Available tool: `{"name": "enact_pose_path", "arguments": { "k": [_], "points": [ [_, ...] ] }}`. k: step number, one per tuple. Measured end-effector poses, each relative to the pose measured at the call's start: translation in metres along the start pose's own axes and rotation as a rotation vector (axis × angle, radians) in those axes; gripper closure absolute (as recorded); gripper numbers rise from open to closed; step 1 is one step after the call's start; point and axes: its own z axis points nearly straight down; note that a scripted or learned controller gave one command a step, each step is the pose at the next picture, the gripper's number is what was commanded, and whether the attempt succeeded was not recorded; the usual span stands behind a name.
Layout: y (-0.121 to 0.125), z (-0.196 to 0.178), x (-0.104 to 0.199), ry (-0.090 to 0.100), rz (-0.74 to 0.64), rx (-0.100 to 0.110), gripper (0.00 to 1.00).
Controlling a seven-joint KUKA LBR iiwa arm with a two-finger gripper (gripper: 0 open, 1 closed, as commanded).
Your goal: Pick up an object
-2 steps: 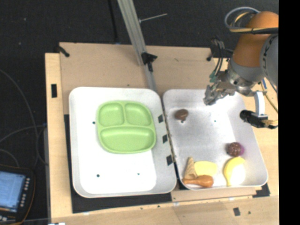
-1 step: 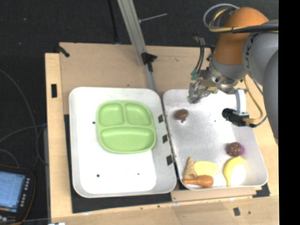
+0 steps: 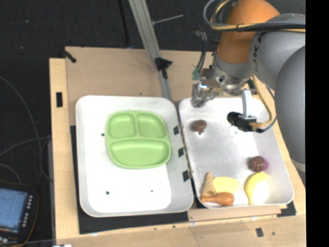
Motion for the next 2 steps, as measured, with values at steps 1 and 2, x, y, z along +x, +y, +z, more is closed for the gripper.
{"name": "enact_pose_path", "arguments": {
  "k": [1,2],
  "points": [
    [0.005,0.002,0.06,0.0,0.0,0.002,1.0],
    [0.015,-0.018,0.11,0.0,0.0,0.001,1.0]
  ]
}}
